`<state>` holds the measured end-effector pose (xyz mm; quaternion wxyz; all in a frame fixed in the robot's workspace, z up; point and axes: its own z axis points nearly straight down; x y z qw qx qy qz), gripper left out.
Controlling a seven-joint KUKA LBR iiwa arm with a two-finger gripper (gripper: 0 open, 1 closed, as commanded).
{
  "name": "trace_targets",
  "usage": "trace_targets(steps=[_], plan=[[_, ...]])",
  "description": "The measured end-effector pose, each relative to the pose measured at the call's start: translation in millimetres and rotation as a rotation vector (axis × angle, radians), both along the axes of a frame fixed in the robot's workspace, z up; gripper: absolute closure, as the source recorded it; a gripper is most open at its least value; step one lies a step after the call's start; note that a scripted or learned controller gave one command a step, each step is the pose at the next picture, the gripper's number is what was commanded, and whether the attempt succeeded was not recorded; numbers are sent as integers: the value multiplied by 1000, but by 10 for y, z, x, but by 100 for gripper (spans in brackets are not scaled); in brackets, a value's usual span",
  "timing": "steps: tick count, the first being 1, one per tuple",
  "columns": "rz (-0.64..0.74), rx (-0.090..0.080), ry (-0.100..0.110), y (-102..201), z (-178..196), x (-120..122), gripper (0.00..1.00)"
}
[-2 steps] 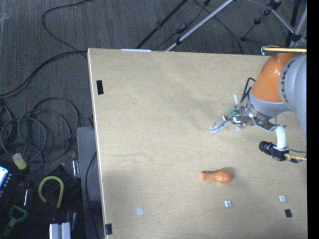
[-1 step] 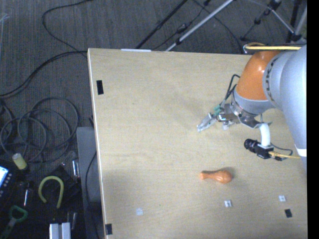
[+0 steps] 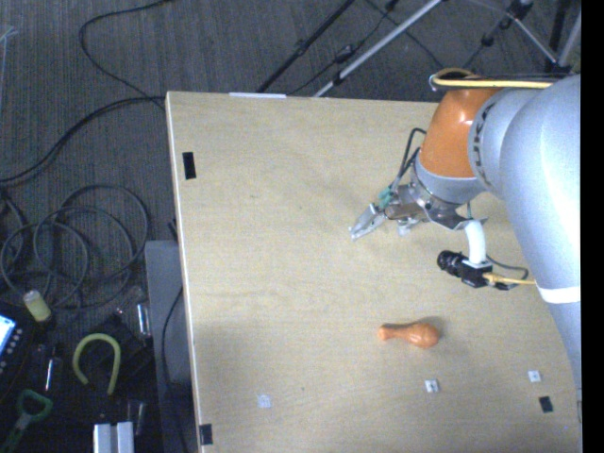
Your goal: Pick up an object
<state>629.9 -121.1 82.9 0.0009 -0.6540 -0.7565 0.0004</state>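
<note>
Pale wooden board [image 3: 283,281] covers the bench, with dark carpet and loose cables [image 3: 75,234] beyond its left edge. On the board's lower right lies a small orange object [image 3: 411,334], pear-shaped with a thin neck pointing left, lying flat and alone. Well apart from it, higher up, the gripper [image 3: 366,223] points left and down over bare wood; its metal fingers seem nearly together with nothing between them, though the blur makes this uncertain. Behind it rise the orange band [image 3: 453,144] and grey arm [image 3: 543,187].
</note>
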Motion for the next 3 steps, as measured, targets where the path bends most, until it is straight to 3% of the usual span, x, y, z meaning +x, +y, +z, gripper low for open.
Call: trace_targets(steps=[1, 2, 3], plan=[[73, -3, 0, -910, 10, 159, 0], [108, -3, -2, -398, 10, 384, 0], [85, -3, -3, -993, 179, 388, 0]])
